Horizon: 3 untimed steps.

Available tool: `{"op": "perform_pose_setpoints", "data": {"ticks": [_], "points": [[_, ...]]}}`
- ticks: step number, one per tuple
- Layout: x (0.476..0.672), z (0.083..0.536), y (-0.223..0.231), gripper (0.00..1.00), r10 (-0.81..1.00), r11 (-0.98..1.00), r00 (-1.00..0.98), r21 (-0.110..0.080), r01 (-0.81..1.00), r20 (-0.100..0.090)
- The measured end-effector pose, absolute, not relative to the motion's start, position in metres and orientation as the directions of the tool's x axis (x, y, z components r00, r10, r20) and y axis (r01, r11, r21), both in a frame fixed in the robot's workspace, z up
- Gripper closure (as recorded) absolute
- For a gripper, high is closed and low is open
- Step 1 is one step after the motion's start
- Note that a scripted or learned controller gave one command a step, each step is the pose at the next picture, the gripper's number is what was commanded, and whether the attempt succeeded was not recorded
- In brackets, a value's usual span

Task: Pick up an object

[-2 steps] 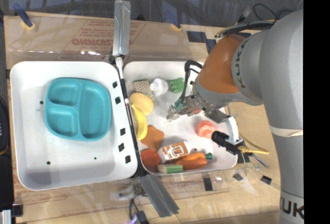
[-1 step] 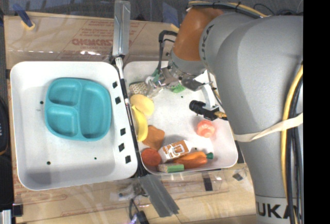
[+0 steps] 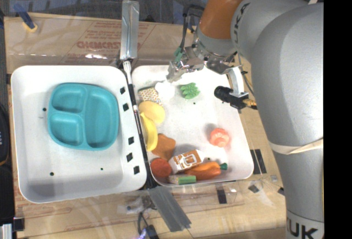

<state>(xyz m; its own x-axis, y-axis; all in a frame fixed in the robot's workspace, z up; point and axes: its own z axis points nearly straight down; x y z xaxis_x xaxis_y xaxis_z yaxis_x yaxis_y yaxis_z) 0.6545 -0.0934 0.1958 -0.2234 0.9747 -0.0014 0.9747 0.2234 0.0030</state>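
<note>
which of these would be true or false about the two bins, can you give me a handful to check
1. A teal divided tray lies in the left bin. True.
2. The green toy lies in the left bin. False: it is in the right bin, near its far end.
3. The gripper is over the far end of the right bin. True.
4. The banana lies against the right bin's right wall. False: it lies along the wall beside the left bin.
5. The carrot lies near the right bin's near edge. True.
</note>
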Motion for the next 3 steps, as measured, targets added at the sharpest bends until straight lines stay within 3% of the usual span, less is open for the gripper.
{"op": "perform_pose_setpoints", "data": {"ticks": [1, 2, 3], "points": [[0.634, 0.091, -0.123, 0.0, 0.929, 0.37, -0.37, -0.004, 0.929, 0.002], [0.531, 0.147, -0.104, 0.0, 0.862, 0.506, -0.506, -0.001, 0.862, 0.001], [0.487, 0.096, -0.099, 0.0, 0.859, 0.512, -0.512, -0.001, 0.859, 0.002]]}}
